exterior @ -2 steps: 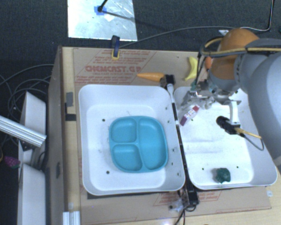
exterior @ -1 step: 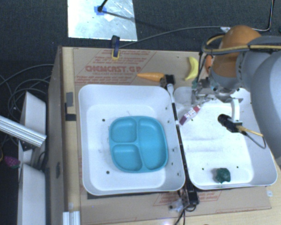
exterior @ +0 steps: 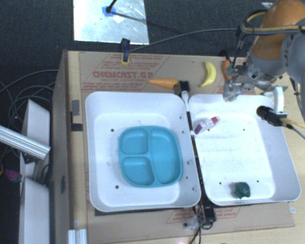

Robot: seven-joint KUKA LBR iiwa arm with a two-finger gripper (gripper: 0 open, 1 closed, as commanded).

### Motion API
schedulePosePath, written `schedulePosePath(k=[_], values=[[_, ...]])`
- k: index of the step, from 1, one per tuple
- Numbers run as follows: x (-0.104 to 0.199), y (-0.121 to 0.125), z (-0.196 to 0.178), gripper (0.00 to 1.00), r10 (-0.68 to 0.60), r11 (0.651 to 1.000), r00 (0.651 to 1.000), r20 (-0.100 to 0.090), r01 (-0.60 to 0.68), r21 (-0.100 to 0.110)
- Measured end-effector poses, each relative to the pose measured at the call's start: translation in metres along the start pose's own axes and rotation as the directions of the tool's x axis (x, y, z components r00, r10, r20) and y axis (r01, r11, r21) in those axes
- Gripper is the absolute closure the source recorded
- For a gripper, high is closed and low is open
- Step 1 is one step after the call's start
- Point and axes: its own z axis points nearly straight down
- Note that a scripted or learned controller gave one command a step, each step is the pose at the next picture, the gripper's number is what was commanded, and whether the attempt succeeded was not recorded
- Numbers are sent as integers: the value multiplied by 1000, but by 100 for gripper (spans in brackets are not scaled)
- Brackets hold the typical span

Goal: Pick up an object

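In the right bin [exterior: 279,151] lie a pink-white wrapper [exterior: 207,124] and dark green lump [exterior: 241,189]; jaws' state unclear

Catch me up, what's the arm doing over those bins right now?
The gripper sits over the far rim of the right bin, with nothing visibly held. That bin holds a small pink-and-white packet near its left wall and a dark green object near the front. The left bin holds a blue divided plate. A banana and a carrot lie on the board behind the bins.
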Motion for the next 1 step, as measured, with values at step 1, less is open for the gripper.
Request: schedulePosePath(k=[1], values=[[-34, -1, -26, 100, 1, 1000, 1000, 0, -1, 4]])
